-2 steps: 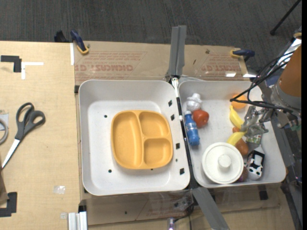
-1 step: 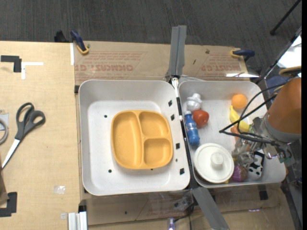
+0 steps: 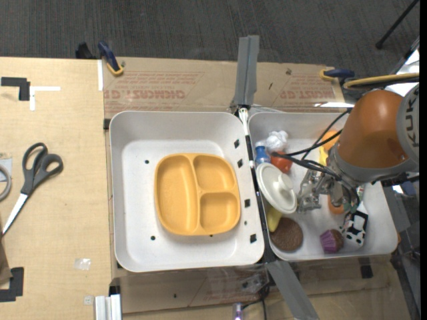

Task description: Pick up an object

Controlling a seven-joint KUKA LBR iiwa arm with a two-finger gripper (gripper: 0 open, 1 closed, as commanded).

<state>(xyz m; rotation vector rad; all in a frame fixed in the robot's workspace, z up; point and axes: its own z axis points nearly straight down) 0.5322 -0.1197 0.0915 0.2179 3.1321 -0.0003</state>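
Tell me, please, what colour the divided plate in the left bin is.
Yellow-orange: the divided plate, seen in the camera view.

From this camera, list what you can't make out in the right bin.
- Gripper: finger state unclear, blurred among cables under the orange band.
- Right bin: its upper right part is covered by the arm.
- Orange item by the gripper: too hidden to identify.
- Yellow item: mostly behind the white bowl.

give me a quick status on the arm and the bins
Gripper low in right bin, nothing seen held. Purple cup, brown disc, white bowl crowd it. Yellow tray alone in left bin.
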